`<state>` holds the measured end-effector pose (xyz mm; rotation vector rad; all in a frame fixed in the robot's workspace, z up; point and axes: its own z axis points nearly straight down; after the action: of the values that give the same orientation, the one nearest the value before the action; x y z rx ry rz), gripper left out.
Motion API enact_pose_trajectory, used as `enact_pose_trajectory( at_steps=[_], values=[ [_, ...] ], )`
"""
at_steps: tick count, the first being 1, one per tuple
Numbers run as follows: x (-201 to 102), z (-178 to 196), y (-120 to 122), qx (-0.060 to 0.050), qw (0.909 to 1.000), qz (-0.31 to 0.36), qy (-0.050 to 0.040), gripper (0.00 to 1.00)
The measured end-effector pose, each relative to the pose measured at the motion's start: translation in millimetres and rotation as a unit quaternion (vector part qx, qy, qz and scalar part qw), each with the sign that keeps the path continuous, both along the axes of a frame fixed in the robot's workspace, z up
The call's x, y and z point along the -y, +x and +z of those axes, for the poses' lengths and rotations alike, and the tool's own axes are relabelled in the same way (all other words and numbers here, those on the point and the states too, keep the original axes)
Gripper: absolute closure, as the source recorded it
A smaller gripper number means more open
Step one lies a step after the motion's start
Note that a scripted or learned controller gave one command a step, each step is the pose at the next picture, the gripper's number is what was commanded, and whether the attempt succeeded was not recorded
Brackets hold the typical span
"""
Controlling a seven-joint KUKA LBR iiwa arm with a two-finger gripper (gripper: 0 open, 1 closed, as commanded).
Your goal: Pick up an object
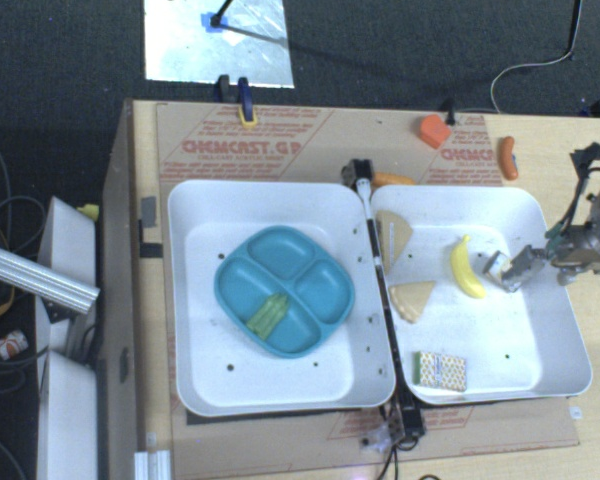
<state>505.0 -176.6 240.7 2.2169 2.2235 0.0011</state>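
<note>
Nearest, a small patterned box is seen in the right bin. Farther back, a yellow banana lies just left of the gripper, whose fingers appear spread, nothing pinched between them. Beyond, an orange block rests on the counter.

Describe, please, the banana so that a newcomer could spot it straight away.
Look at the right-hand white bin. In its upper middle lies the banana, just left of the gripper. It is the only bright yellow, curved thing there; the pale wedge-shaped pieces and the small patterned box are flat and duller.
</note>
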Motion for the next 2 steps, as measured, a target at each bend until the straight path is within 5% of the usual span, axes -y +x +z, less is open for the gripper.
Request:
enact_pose_trajectory(
  at_steps=[1, 2],
  values=[
    [20.7, -135.1, -19.4, -0.002, 1.0000, -0.001, 0.0007, 0.00],
    [29.7, -63.0, 81.5, 0.002, 1.0000, 0.000, -0.0006, 0.00]
  ],
)
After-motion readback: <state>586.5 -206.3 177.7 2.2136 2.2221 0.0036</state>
